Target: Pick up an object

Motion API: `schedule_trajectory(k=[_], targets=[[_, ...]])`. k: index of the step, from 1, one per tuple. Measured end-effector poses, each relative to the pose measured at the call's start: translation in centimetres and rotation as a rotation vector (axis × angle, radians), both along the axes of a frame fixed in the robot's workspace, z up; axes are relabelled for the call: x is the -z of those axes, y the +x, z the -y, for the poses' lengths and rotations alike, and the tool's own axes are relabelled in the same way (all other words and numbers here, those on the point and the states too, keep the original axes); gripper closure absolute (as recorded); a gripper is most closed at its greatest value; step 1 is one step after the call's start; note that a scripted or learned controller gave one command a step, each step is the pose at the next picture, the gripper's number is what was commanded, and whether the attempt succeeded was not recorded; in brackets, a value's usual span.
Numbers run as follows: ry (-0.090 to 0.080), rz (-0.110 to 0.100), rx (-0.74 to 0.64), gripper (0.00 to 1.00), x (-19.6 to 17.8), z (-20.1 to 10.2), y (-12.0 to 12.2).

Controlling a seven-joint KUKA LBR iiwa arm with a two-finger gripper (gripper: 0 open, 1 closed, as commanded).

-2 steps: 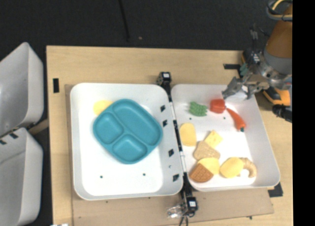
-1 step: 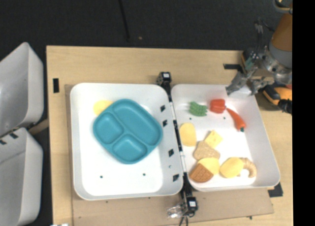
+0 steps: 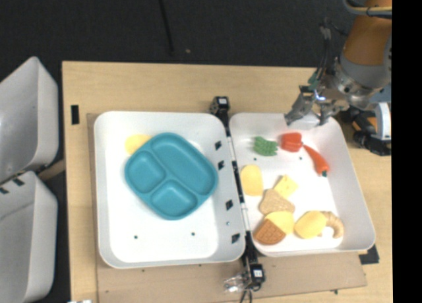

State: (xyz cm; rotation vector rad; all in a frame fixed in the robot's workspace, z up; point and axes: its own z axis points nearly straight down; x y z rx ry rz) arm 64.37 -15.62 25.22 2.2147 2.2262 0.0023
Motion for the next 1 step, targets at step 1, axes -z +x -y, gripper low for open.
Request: schedule_trajectory(k=[1], targets=[[0.001, -0.001, -0.001, 1.00, -0.14, -4.94, 0.10]])
